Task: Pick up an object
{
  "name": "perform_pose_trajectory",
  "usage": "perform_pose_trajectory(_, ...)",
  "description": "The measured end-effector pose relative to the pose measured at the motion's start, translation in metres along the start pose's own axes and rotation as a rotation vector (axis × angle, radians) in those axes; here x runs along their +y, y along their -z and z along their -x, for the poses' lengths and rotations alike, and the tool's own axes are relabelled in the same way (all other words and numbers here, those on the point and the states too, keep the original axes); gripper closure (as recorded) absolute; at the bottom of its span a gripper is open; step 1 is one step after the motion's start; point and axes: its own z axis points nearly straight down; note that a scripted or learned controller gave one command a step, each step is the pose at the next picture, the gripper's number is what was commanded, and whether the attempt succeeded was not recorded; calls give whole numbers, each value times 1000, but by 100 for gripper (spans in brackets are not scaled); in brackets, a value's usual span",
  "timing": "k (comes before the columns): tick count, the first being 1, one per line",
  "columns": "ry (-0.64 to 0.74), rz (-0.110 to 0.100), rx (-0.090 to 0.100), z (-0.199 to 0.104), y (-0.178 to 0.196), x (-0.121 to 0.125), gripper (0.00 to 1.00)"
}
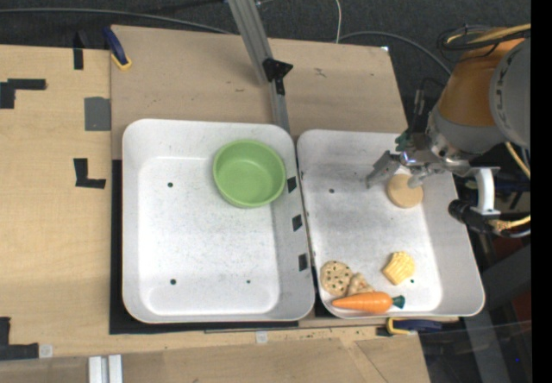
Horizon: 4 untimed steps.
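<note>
The pincer (pixel 398 172) hangs low in the right bin (pixel 345 226), its 2 fingers spread wide: 1 grey finger (pixel 379 172) angles out to the camera's left, the other sits close above a tan round piece (pixel 404 191). That piece lies just beneath and slightly nearer the camera than the pincer's midpoint, touching or nearly touching it, but it is not seen between the fingers, so no hold is recorded. Judgement: the step in hand is the approach for a grasp on this piece. To do it well, the pincer should be centred over the piece so that 1 finger falls on each side, lowered close to the bin floor, then pressed together squarely; an off-centre close may nudge the piece aside. Well toward the camera from the pincer lie a cracker (pixel 335 276), a yellow piece (pixel 398 267) and a carrot (pixel 366 303). A green bowl (pixel 249 172) rests far to the camera's left in the left bin (pixel 172 243).
</note>
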Motion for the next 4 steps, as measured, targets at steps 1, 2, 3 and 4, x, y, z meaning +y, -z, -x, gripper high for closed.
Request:
perform_pose_trajectory(1, 1, -8, 8, -8, -61, -2, 0)
perform_pose_trajectory(2, 4, -7, 9, -9, -50, -2, 100)
perform_pose_trajectory(3, 0, 5, 0, -11, 10, -3, 100)
perform_pose_trajectory(4, 0, 5, 0, -11, 55, -3, 100)
